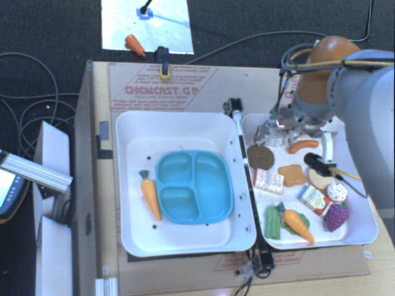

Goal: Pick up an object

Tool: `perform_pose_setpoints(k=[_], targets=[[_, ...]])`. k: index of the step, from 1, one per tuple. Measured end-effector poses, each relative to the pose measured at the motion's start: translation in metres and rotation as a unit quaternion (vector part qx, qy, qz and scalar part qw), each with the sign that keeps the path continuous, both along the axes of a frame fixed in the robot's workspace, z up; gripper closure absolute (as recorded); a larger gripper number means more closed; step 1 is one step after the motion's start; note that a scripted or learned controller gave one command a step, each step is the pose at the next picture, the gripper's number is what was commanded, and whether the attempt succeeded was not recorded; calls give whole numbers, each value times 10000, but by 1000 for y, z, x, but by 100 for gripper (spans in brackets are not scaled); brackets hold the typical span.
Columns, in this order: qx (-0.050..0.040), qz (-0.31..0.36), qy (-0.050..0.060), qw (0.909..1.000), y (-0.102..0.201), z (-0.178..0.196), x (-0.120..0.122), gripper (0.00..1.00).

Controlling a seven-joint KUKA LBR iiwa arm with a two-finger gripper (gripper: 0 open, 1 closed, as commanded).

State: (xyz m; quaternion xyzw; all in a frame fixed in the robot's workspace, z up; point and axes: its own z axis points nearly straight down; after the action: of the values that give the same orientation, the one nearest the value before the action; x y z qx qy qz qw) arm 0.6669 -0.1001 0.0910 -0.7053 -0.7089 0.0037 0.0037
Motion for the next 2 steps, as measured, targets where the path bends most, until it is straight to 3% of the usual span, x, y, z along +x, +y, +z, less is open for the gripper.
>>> perform_pose_setpoints(k=[1, 2], targets=[[-4, -1, -68, 10000, 13, -5, 2, 0], [-9, 10, -81, 10000, 13, 6, 3, 100]])
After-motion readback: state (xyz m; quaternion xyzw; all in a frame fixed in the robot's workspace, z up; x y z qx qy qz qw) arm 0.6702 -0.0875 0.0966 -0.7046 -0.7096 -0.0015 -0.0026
